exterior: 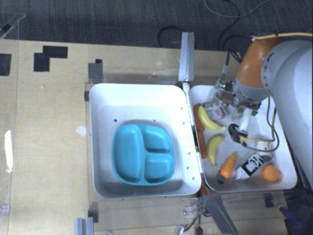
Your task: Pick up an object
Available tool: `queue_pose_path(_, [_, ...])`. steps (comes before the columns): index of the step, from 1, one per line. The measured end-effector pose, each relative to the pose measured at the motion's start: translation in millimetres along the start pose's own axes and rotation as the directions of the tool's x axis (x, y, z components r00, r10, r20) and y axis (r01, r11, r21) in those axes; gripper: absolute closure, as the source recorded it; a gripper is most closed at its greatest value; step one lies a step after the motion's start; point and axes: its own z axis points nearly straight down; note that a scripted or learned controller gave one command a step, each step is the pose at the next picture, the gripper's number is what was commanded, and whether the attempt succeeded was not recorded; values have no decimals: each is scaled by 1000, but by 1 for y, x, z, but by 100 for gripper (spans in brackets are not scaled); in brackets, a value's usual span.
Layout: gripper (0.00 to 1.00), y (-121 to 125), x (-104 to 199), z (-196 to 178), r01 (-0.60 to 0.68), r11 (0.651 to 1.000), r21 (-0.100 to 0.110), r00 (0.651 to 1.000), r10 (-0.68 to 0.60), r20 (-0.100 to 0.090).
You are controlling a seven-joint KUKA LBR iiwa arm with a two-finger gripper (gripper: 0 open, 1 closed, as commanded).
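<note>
The right bin (288, 180) holds several toy foods. An upper banana (209, 120) and a lower banana (213, 148) lie beside a long red-brown sausage (199, 131) along the bin's left wall. A carrot (227, 166), a black-and-white block (252, 164) and an orange (270, 173) lie near the front. My gripper (224, 105) hangs low over the back of this bin, just right of and behind the upper banana's top end. I see nothing held in it.
The left bin (98, 111) holds a blue divided plate (144, 153). A metal post (187, 58) stands behind the divider between the bins. A black cable (244, 135) loops from the wrist over the right bin. The grey arm (288, 77) covers the right bin's back right corner.
</note>
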Motion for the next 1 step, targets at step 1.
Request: queue_pose_path(1, [100,2,0,-14,1,1000,-5,1000,-1,1])
